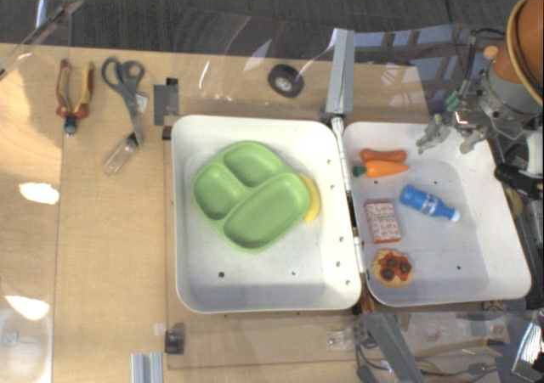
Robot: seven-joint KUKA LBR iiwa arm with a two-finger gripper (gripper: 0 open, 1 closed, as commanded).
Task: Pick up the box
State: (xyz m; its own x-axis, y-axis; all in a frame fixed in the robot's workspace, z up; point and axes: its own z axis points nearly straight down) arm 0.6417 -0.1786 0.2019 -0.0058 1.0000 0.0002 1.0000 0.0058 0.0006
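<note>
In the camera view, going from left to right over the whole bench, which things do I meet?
Pliers → scissors → green plate → tape roll → box → blue bottle → claw.

Wooden bench (102, 271): two white bins (255, 288), scissors (127, 88), pliers (72, 92), tape roll (286, 79).

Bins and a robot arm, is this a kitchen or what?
Probably a robot lab or workshop, not a kitchen. The arm reaches over two white bins of toy food on a bench, and pliers, scissors and a tape roll lie beside them.
</note>
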